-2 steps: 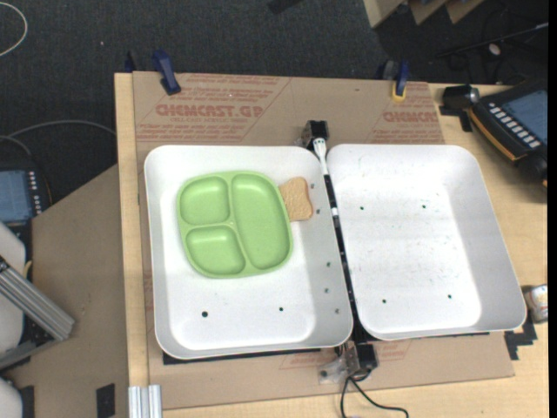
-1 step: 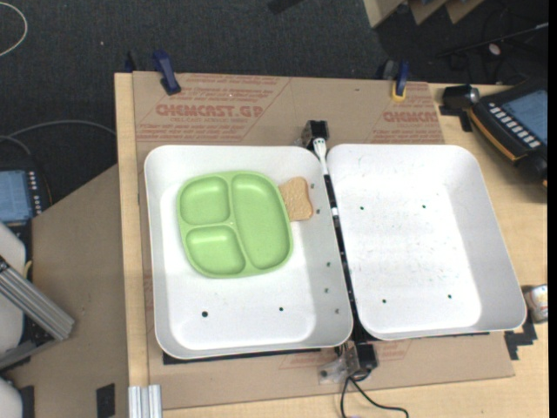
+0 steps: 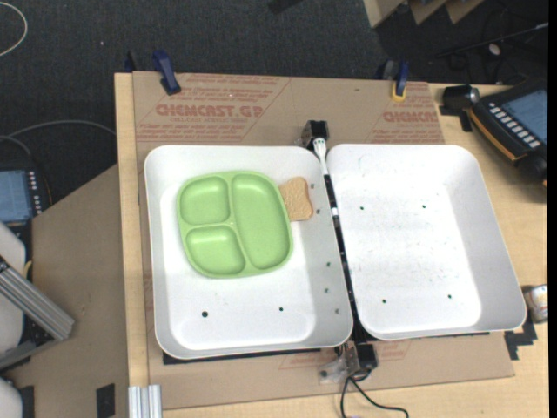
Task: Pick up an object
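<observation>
Small pale rounded piece at the right edge, perhaps the arm, pose and state untellable

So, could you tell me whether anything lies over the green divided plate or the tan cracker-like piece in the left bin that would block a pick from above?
Nothing visible covers the green divided plate. The tan cracker-like piece lies at its right edge, also uncovered.

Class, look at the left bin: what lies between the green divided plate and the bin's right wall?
In the camera view, a tan, toast-like slice lies there, against the green divided plate's upper right edge. Below it, the left bin's white floor is bare up to the wall.
</observation>
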Controlling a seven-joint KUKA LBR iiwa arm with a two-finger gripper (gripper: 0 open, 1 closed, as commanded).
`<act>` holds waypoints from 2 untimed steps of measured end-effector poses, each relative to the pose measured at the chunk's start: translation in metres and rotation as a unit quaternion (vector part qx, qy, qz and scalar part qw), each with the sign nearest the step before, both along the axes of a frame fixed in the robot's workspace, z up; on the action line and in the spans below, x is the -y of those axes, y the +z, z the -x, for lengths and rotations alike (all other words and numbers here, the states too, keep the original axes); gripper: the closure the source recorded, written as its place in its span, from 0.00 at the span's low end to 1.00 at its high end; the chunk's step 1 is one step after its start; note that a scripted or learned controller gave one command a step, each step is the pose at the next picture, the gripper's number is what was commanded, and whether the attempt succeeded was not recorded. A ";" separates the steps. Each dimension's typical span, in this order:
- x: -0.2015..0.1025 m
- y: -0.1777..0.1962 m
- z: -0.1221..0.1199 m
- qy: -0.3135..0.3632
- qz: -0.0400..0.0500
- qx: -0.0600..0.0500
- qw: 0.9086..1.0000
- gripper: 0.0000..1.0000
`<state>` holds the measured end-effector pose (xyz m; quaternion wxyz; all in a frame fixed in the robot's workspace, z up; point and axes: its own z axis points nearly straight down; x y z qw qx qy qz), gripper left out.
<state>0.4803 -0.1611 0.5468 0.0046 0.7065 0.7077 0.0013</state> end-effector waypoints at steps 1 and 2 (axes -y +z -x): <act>-0.039 -0.116 0.001 0.001 -0.004 -0.010 1.000 1.00; -0.100 -0.209 0.002 0.002 -0.004 -0.010 1.000 1.00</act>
